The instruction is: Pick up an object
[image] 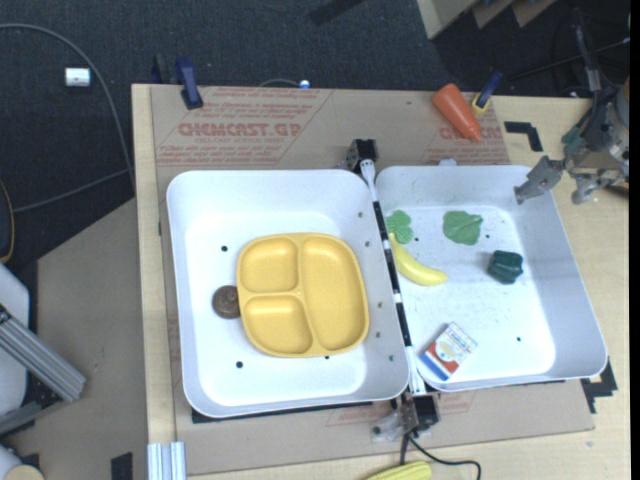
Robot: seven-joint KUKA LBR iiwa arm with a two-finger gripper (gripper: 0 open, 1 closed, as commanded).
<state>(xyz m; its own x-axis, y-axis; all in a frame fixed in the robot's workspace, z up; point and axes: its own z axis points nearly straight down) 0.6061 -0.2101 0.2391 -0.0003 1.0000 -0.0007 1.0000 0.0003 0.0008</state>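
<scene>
The gripper [560, 180] sits up at the far right corner of the right bin [570, 298], fingers spread apart with nothing between them. Down in that bin lie a banana [418, 268] by the left wall, two green leafy pieces [462, 226], a dark green pepper [505, 265] and a small carton [448, 352]. The left bin [200, 268] holds a yellow divided plate [300, 294] with a brown disc [226, 301] touching its left edge.

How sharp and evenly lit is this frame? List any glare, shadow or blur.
Camera view: even, soft lighting; the white bins are bright but keep detail; the yellow divided plate casts a faint shadow; the banana is crisp; the gripper at the right edge looks slightly soft.
</scene>
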